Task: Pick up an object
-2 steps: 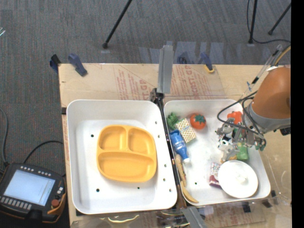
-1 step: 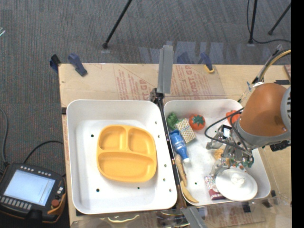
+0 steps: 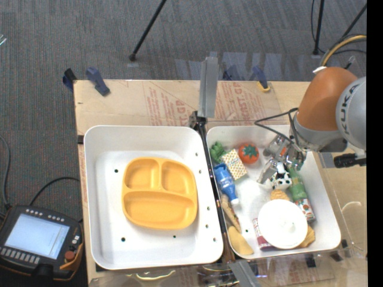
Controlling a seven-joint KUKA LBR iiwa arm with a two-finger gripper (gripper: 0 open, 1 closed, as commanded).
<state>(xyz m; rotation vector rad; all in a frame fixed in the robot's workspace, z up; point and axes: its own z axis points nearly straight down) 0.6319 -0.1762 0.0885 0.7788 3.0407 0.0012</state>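
Clutter is the risk: the hand (image 3: 276, 162), fingers spread open and holding nothing, hangs over a small black-and-white cow figure (image 3: 281, 176) in the right white bin (image 3: 333, 220), near a red plastic tomato (image 3: 249, 153) and round white lid (image 3: 282, 223). Fingers could snag neighbours; the far rim leaves little room.

The grey arm (image 3: 353, 115) reaches in from the right, its orange band (image 3: 323, 100) bulging above the wrist. The gripper (image 3: 276, 160) angles down and leftward, metal fingers (image 3: 267, 171) spread apart
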